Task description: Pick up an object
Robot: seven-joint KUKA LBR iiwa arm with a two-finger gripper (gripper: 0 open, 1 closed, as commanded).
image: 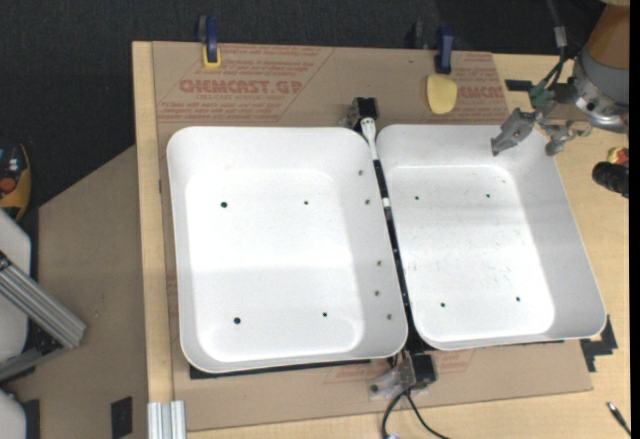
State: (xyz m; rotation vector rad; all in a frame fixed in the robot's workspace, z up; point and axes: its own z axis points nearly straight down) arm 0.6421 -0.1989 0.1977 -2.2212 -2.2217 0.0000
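My gripper (530, 139) hangs over the far right corner of the right bin (560, 227), with the grey wrist and orange band above it at the view's right edge. Its two fingers are spread apart, so it is open, with nothing between them. A small pale yellow object (441, 93) lies on the cardboard just beyond the right bin's far rim, to the left of the gripper and apart from it.
The left bin (190, 227) sits beside the right one, their rims meeting along a black strip (385, 217). Two blue clamps (209, 32) (444, 44) hold the cardboard sheet at its far edge. Cables and a connector (405, 377) lie at the front.
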